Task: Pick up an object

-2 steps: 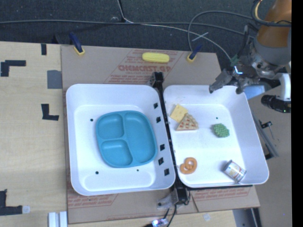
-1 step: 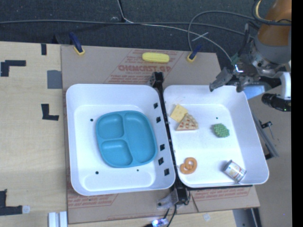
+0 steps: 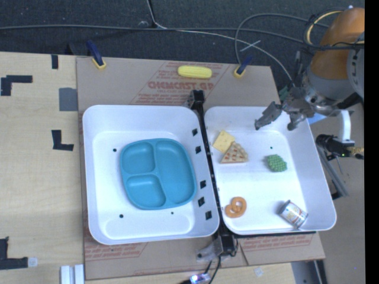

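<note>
Your gripper (image 3: 278, 118) hangs over the far right corner of the right bin (image 3: 260, 220) with its two dark fingers spread wide and nothing between them. Below it in that bin you have a yellow cheese wedge (image 3: 223, 141) touching a pizza slice (image 3: 234, 154), a green broccoli piece (image 3: 276, 163) near the right wall, an orange pretzel (image 3: 235, 207) toward the near edge, and a tin can (image 3: 292, 213) lying on its side in the near right corner. The left bin (image 3: 100, 135) holds a blue divided plate (image 3: 158, 173), and a yellow banana (image 3: 194, 71) lies on the cardboard beyond both bins.
</note>
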{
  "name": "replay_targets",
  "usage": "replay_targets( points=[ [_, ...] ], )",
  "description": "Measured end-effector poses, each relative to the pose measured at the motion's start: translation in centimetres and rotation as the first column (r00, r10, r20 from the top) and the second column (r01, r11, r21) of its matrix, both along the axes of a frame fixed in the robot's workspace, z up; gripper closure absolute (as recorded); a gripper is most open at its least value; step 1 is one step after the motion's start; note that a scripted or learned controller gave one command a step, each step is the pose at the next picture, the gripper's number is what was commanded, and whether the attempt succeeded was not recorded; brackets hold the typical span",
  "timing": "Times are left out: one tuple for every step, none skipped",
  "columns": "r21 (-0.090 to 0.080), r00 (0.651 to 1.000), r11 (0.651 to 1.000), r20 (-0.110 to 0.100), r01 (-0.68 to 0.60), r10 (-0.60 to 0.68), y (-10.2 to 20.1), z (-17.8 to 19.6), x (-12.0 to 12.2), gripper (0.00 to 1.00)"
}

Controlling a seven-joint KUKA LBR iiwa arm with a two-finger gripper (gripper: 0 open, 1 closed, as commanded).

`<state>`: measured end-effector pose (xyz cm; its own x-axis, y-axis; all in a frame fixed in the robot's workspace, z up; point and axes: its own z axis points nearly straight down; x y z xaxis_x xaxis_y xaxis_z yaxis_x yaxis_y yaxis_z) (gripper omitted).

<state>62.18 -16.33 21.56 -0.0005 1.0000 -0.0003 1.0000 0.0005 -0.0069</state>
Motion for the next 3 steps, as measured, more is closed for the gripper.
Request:
replay_targets(
  points=[
    [0.001, 1.000, 1.000, -0.001, -0.001, 0.001, 0.6, -6.4, 0.0, 0.00],
    [0.000, 1.000, 1.000, 0.003, -0.001, 0.001, 0.5, -12.2, 0.8, 0.00],
    [0.000, 1.000, 1.000, 0.007, -0.003, 0.003, 0.5, -10.9, 0.9, 1.00]
  ],
)
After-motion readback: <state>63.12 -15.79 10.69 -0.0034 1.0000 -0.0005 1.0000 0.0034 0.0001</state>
